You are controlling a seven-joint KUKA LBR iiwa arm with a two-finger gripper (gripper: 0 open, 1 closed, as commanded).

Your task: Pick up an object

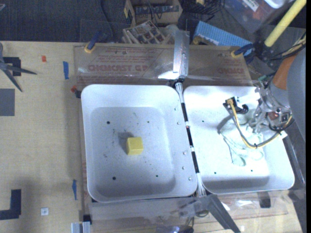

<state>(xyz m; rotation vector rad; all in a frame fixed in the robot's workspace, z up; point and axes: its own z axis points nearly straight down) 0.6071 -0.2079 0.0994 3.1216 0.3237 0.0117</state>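
we find the gripper (251, 124) low over the right bin (214, 164), towards its right side, and we cannot tell whether it is spread or pressed together. well apart from it, in the left bin (97, 110), near the middle of the floor, lies the yellow block (135, 145); we judge it light, stiff and not fragile, perhaps foam or wood, best taken across two opposite flat sides; it looks near cubic, so we see no clear long axis, and its edges sit slightly turned against the bin walls.
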